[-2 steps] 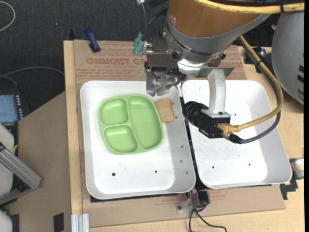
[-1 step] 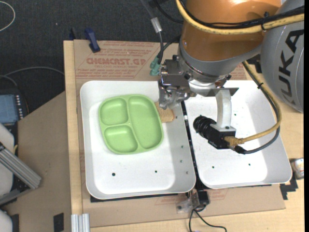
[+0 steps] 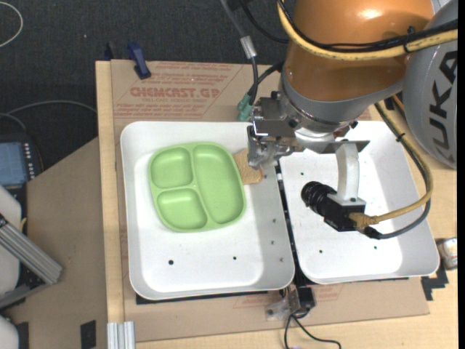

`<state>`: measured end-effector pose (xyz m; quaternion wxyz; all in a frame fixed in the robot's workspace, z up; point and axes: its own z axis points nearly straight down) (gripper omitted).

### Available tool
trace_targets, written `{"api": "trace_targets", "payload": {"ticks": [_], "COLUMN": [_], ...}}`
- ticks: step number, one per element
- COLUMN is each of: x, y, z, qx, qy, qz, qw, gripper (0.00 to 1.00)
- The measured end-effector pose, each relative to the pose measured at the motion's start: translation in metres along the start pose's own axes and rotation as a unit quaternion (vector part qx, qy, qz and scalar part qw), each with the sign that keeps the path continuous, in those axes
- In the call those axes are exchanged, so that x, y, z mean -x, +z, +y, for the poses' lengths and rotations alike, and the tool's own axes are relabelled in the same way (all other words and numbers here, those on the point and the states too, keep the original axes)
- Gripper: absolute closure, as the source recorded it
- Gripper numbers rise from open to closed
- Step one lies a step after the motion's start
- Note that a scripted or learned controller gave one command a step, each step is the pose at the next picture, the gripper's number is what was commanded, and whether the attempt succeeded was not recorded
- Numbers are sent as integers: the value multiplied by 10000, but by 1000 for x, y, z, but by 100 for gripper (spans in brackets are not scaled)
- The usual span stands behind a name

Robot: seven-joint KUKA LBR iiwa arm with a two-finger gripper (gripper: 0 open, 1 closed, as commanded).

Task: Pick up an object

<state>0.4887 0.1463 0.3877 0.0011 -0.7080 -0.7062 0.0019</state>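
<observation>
Reaching in from the right, the grey arm (image 3: 349,42) with its orange band hangs low over the far inner corner of the left bin (image 3: 138,217), its gripper (image 3: 260,151) poised just beside the green divided plate (image 3: 196,186). The plate lies flat in the far half of that bin, its long axis running from the far left toward the near right, slightly tilted against the bin's edges. It is pale green, rounded at the corners, with three compartments: one tall section on the right, two smaller ones stacked on the left. A small tan piece (image 3: 251,174) sits at the plate's far right edge, directly beneath the gripper; what it is, and whether it touches the plate, is hard to tell. Whether the fingers are open or closed cannot be told, as the wrist hides them. In the right bin (image 3: 407,260), a black fitting (image 3: 330,206) on the arm's hose hangs over the white floor.
</observation>
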Motion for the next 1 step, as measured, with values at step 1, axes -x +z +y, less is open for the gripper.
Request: {"api": "trace_targets", "payload": {"ticks": [1], "x": [-1], "y": [-12], "z": [1], "qx": [21], "qy": [-11], "qz": [7], "qw": [10000], "gripper": [100]}}
